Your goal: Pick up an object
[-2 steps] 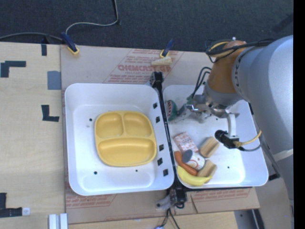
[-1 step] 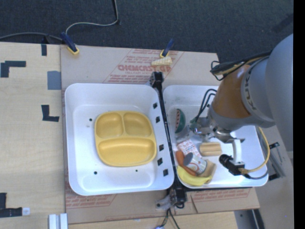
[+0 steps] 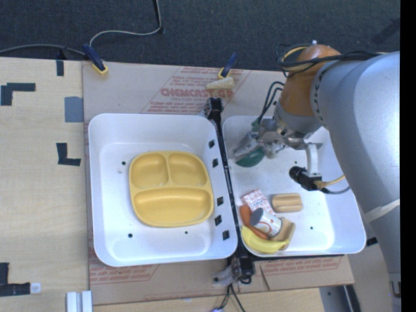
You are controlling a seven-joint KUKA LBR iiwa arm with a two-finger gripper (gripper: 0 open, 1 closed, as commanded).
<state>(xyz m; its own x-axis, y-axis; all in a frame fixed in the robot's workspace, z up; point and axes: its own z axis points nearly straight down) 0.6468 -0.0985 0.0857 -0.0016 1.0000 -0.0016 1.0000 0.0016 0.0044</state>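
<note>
I see the arm (image 3: 364, 109) reaching in from the right over the right bin (image 3: 338, 239), its orange band (image 3: 302, 86) sitting above the wrist. The gripper (image 3: 250, 149) hangs low over the bin's upper left part, close to the divider between the two bins. A small dark green object (image 3: 248, 159) sits right at the fingertips, touching or nearly touching them, but from this slanted angle I cannot tell how wide the jaws stand or whether the green object is actually between them.

The other loose things lie well apart from the gripper, clustered toward the bin's near left corner: a tan cylindrical block (image 3: 286, 203), a small red and white carton (image 3: 254, 201), a can-like piece (image 3: 266, 225) and a yellow banana (image 3: 265, 242) curving under them along the bin's front wall. They are touching or overlapping one another.

In the left bin (image 3: 107, 174) I see a yellow divided plate (image 3: 171, 188) lying flat near the middle, with three compartments. Both bins rest on a cardboard sheet (image 3: 143, 90) on the bench.
</note>
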